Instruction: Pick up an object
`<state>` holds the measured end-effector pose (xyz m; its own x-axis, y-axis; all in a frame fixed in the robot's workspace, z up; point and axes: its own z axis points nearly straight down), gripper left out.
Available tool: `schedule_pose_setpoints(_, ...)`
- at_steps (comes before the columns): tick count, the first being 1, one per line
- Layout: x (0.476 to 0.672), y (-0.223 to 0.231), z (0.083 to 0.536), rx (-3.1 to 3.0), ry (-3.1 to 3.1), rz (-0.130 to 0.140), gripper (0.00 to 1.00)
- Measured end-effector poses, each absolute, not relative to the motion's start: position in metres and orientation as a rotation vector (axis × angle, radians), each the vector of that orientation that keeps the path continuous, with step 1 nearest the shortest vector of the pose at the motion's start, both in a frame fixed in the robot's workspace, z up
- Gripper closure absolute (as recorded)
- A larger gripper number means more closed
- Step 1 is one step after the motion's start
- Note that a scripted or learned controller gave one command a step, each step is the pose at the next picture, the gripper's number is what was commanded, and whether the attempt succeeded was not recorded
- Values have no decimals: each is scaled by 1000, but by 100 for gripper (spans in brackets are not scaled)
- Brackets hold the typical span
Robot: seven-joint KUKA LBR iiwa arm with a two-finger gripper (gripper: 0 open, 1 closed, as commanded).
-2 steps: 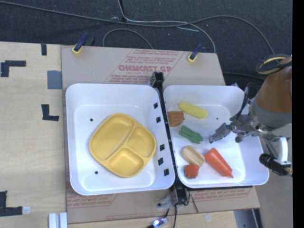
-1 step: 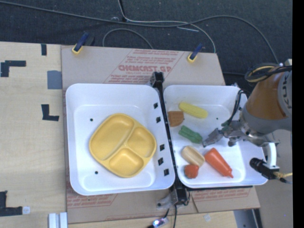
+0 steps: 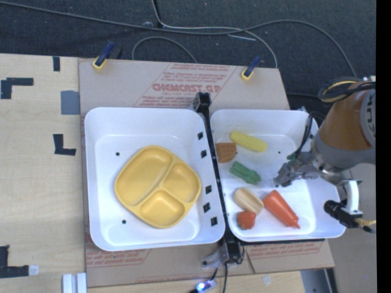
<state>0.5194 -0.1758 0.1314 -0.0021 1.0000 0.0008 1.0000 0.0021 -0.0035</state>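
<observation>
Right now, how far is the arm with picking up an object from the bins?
Done: the two-finger gripper is already inside the right white bin. In hand: nothing seen between its fingers. It sits above the orange toy carrot and right of the green toy vegetable. Left: closing on an object and lifting. All toys lie in the bin; the yellow divided plate lies in the left bin.

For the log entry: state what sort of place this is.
Probably a robotics lab test bench, not a kitchen: two white bins clamped on cardboard, toy food like a plastic carrot and corn, loose cables, and the gripper over the right bin.
</observation>
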Motion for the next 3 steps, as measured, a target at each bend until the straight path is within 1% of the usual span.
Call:
schedule_pose_setpoints(1, 524, -178, 194, -2223, -2226, -3, 100)
schedule_pose_setpoints(2, 525, -178, 244, -2223, -2227, -3, 100)
schedule_pose_setpoints(3, 539, -122, 233, -2213, -2227, 0, 100)
